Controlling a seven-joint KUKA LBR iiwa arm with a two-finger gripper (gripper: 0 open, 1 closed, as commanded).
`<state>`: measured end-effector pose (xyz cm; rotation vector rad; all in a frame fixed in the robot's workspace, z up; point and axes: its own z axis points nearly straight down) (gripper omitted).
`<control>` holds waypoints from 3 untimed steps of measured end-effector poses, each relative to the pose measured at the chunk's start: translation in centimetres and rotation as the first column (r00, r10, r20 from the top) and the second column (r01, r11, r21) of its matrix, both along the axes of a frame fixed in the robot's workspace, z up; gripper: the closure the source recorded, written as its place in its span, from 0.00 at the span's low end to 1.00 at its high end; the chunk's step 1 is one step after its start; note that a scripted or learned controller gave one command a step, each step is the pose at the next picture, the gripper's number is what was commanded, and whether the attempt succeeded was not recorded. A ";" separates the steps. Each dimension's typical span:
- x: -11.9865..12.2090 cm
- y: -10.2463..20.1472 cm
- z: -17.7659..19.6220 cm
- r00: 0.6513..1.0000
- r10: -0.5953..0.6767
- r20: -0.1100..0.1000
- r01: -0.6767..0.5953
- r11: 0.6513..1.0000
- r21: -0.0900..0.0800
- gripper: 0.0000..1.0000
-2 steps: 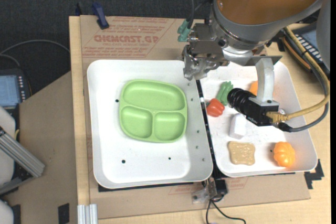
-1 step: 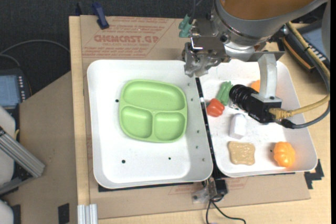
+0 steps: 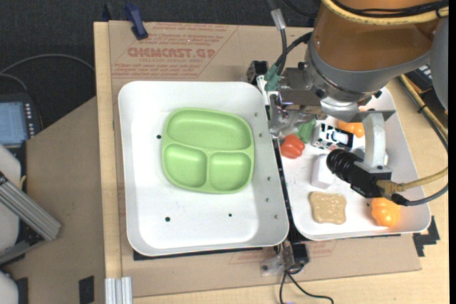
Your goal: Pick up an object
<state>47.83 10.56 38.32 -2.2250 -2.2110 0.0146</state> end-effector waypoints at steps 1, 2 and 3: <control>0.2 0.3 1.4 1.000 0.006 0.012 -0.006 1.000 0.003 1.00; 0.1 1.3 0.9 1.000 0.007 0.008 -0.007 1.000 0.003 1.00; 0.1 1.3 2.1 1.000 0.007 0.012 -0.007 1.000 0.003 1.00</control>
